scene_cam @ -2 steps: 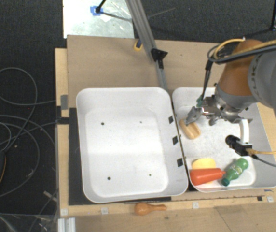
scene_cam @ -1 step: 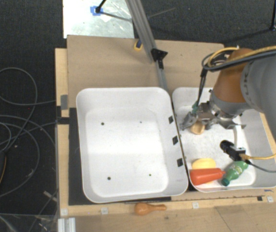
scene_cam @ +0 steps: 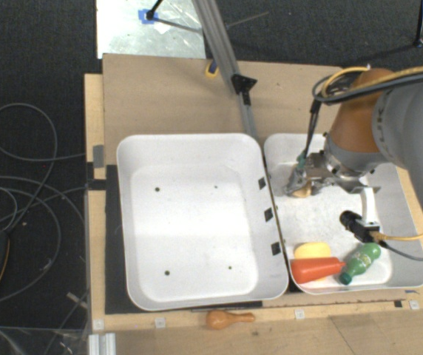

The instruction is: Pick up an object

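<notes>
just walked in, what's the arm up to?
The KUKA arm reaches into the right bin, its tool down near the bin's far left part over a small tan item. Not clear it has gripped anything. A yellow piece, an orange carrot and a green bottle lie at the near edge.

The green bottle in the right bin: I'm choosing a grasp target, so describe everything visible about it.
The green bottle is small, looks plastic and glossy, with a rounded body and a narrower neck. It lies on its side, slanted, neck pointing toward the orange carrot-shaped toy, which it touches, near the front wall of the right bin. The gripper is well apart from it.
</notes>
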Robot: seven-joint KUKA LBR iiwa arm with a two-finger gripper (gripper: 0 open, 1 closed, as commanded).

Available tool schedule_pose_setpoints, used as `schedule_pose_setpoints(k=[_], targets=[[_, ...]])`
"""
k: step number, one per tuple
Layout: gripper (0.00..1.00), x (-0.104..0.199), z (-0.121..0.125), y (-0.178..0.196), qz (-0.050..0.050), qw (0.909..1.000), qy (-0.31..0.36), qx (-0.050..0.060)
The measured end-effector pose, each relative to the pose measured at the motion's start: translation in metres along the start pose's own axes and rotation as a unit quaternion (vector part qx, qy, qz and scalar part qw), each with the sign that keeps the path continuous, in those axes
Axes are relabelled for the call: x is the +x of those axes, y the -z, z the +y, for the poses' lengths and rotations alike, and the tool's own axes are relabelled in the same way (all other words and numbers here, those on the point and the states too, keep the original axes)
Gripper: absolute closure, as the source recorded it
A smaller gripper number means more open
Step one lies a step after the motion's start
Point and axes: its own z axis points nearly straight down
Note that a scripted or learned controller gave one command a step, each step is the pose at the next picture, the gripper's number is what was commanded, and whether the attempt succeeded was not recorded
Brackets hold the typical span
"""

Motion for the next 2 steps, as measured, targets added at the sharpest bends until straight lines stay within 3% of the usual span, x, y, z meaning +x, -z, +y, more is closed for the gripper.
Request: schedule_pose_setpoints(k=[2], targets=[[1.0,-0.002,0.002,0.119,-0.001,1.0,0.002,-0.002]])
